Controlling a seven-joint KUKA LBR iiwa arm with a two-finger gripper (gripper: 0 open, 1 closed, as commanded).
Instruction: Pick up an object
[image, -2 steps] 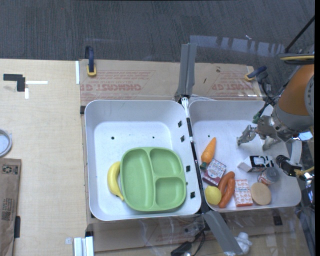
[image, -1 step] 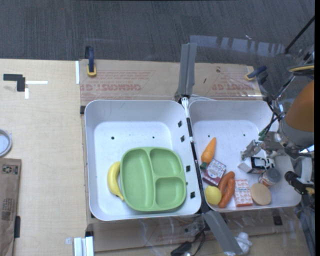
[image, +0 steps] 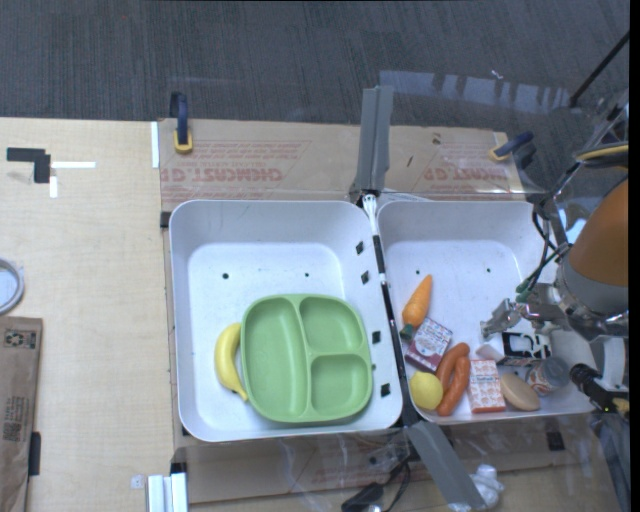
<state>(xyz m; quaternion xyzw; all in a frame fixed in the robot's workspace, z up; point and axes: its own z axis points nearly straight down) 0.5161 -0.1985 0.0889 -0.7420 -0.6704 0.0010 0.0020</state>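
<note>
The right bin (image: 450, 240) holds several small items. An orange carrot (image: 418, 298) lies near the divider, with a red and white snack packet (image: 430, 340) below it. A yellow lemon (image: 426, 390), a red sausage (image: 455, 375), a red carton (image: 486, 385) and a brown roll (image: 520, 392) sit along the front wall. My gripper (image: 518, 335) hangs low at the bin's right side, just above the carton and roll. No object shows in its grasp.
The left bin (image: 200, 250) carries a green divided plate (image: 303, 357) with a banana (image: 229, 362) at its left edge. A round tin (image: 548, 376) sits by the roll. The arm's orange band (image: 608, 245) and cables overhang the right bin's right wall.
</note>
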